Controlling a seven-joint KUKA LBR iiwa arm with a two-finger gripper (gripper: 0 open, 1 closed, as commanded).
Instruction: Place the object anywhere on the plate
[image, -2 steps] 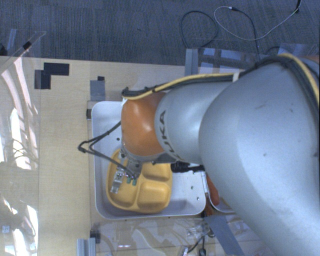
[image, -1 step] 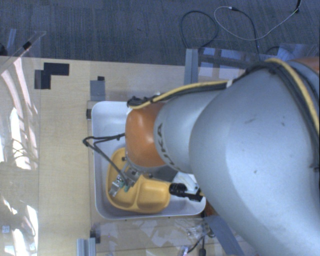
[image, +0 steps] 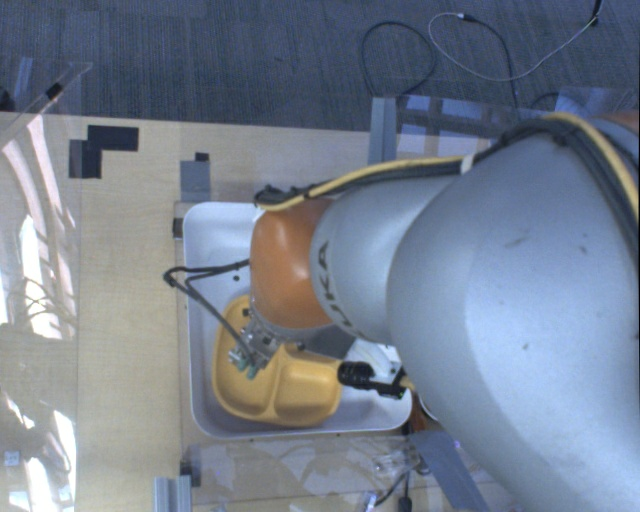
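arm (image: 480, 290): nearest the lens, smooth grey shell, orange band, covering most of the bench.
gripper (image: 250, 352): low over the yellow plate; grip state cannot tell.
plate (image: 285, 395): glossy yellow, divided, rounded rim, inside white bin (image: 205, 300).
object: hidden, place unknown; likely light and slick, so best gripped across a narrow part.

My grey metal arm (image: 500, 300) reaches in from the right and fills most of the scene, its broad rounded link nearest the camera. The orange band (image: 285, 270) above my wrist sits left of centre. Below it my wrist points down and to the left — my small two-finger gripper (image: 247, 358) lies beneath, too hidden to read.
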